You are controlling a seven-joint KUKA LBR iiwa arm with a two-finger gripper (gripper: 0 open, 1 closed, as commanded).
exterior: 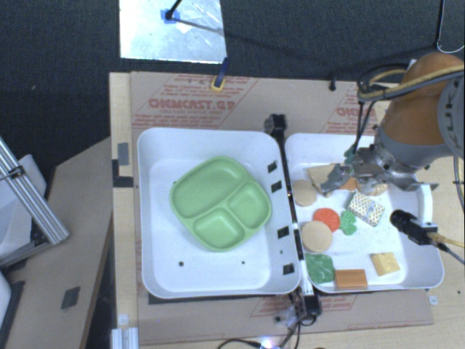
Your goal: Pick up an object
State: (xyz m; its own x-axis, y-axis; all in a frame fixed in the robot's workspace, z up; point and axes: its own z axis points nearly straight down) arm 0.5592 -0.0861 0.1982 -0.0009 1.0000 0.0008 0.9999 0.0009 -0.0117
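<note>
Nearest you, along the desk's (240, 93) front edge, sit the front rims of two shallow white bins. You will find the left bin (156, 195) carrying a single light green divided plate (220, 203), lying flat near the bin's middle with its three compartments facing up.

Moving right past the black clips on the shared rims, the right bin (421, 271) holds the loose items. At its front left corner lies a dark green piece (320, 267), with an orange-brown block (351, 278) just beside it on the front edge. Behind these rests a tan round disc (316, 235), and behind that a red round piece (328, 217) touching a small green piece (348, 222). Another pale round disc (304, 193) lies near the left wall. A chequered packet (366, 209) sits tilted near the bin's middle, and a yellow block (385, 262) lies toward the front right corner.

You will see the gripper (341, 178) low over the back half of the right bin, above a tan flat item (317, 173). Whether its fingers are apart or together cannot be told, and nothing is visibly held. The arm (421, 115) enters from the desk's right edge.
</note>
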